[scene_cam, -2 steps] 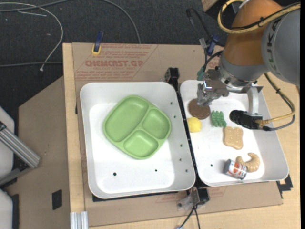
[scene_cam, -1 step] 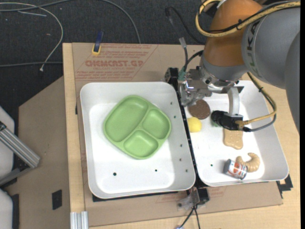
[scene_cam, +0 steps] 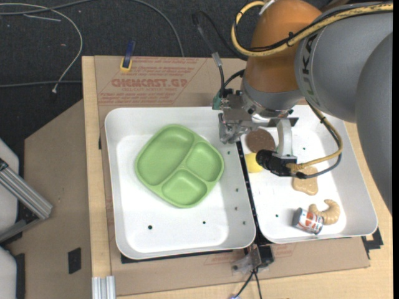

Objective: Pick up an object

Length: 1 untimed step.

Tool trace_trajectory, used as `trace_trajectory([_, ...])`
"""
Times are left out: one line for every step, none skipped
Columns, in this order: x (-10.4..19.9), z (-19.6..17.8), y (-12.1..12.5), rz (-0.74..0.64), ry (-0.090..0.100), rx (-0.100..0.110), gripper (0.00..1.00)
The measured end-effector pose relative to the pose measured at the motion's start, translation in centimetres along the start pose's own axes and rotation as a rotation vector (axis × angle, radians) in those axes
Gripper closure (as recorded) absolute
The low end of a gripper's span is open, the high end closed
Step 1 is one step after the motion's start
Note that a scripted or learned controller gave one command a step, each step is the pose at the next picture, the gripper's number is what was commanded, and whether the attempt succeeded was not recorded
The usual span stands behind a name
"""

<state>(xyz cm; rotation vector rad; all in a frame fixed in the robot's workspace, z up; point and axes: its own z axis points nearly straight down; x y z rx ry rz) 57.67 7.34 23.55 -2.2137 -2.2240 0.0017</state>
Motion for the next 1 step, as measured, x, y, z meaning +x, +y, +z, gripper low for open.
trace_trajectory([-0.2, 0.01, 0.03, 0.004, -0.001, 0.0, 0.0])
